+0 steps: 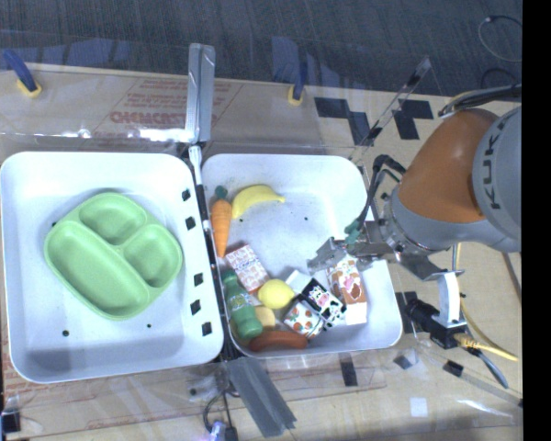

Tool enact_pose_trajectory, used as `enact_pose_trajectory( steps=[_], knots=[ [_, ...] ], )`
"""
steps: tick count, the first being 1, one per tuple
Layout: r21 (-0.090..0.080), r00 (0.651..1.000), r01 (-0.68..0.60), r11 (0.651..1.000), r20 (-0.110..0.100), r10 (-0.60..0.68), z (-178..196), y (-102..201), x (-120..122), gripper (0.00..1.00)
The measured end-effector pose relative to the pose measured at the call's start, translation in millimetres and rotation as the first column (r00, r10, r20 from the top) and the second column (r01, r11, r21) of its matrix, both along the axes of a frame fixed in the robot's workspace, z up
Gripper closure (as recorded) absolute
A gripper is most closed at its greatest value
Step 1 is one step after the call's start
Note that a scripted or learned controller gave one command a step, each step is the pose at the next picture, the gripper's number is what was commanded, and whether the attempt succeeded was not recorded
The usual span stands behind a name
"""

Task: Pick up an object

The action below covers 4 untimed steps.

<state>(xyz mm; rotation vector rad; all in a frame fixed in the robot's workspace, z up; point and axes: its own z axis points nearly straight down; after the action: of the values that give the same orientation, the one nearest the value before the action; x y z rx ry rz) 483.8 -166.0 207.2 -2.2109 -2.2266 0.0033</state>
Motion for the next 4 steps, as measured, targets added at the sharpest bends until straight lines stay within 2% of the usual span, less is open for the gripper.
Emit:
enact_pose_trajectory(
  steps=[1, 2, 3, 4],
  knots=[
    [0.0, 0.999, -0.035, 0.999, 0.001, 0.035, -74.0, -29.5, -7.8, 0.0],
    [-0.012, 0.999, 0.001, 1.0, 0.032, -0.001, -98.2, -27.6, 0.5, 0.0],
    [-0.02, 0.999, -0.005, 1.0, 0.048, 0.006, -82.1, -29.3, 5.9, 1.0],
    [-0.014, 0.999, -0.012, 1.0, 0.046, 0.012, -82.4, -24.7, 7.1, 0.0]
  ],
)
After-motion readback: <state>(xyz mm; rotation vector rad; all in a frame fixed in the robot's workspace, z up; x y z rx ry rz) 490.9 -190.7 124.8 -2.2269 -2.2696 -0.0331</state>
